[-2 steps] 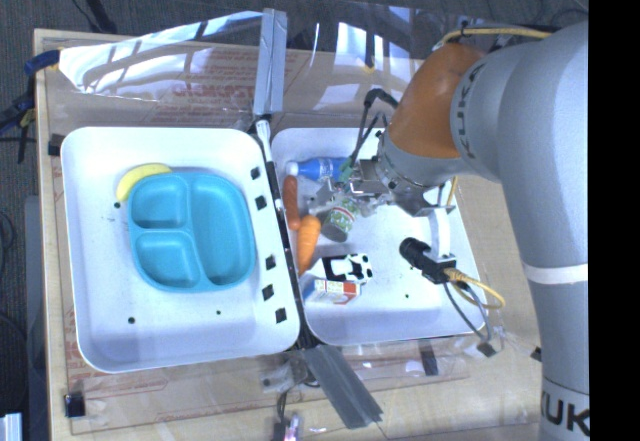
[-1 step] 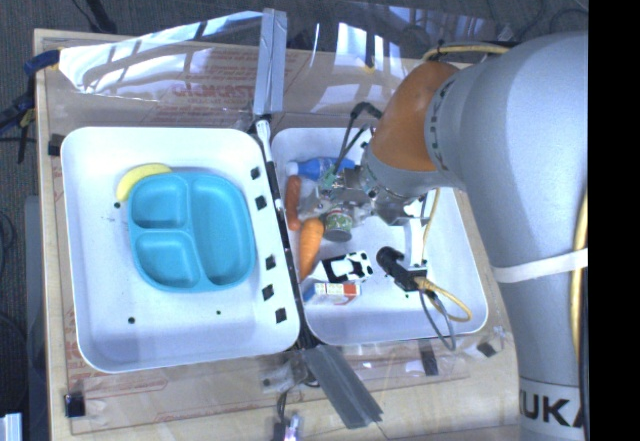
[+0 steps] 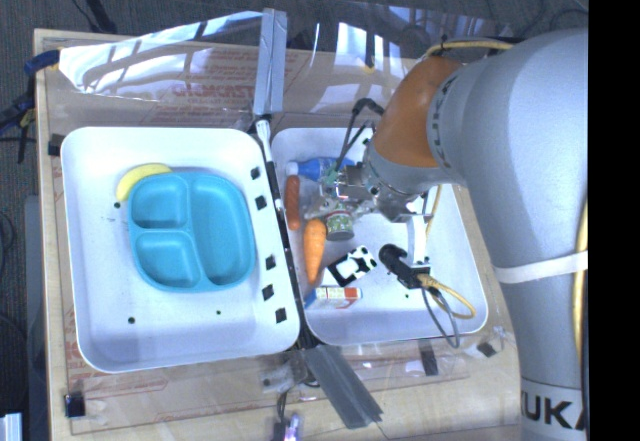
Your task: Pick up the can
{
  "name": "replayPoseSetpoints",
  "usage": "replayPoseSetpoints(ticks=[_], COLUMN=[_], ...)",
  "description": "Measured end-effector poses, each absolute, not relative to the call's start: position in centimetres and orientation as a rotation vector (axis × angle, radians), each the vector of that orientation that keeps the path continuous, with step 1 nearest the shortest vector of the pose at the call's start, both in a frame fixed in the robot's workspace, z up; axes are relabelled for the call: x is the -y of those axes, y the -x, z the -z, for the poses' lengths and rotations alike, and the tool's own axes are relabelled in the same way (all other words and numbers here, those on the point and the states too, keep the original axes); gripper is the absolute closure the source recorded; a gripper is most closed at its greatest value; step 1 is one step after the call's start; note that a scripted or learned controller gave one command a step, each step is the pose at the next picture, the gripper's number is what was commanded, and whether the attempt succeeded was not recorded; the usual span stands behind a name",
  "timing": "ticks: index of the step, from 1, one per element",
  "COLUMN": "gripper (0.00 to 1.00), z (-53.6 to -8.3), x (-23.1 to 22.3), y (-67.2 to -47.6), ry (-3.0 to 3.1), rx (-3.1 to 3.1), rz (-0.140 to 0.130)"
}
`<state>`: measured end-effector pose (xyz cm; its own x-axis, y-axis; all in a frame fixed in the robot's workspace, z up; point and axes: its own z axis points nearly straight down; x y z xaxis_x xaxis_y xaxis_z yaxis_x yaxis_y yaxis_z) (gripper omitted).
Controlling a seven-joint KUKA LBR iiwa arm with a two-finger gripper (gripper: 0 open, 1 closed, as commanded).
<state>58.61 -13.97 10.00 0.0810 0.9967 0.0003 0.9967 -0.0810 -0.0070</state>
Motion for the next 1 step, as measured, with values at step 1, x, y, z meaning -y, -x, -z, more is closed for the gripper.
replayPoseSetpoints(ticks=[1], gripper=[1.0], z=[-22.81], x=[15.45], y=[-56.85], ry=[2.331], rx=[2.108], rz=[0.0])
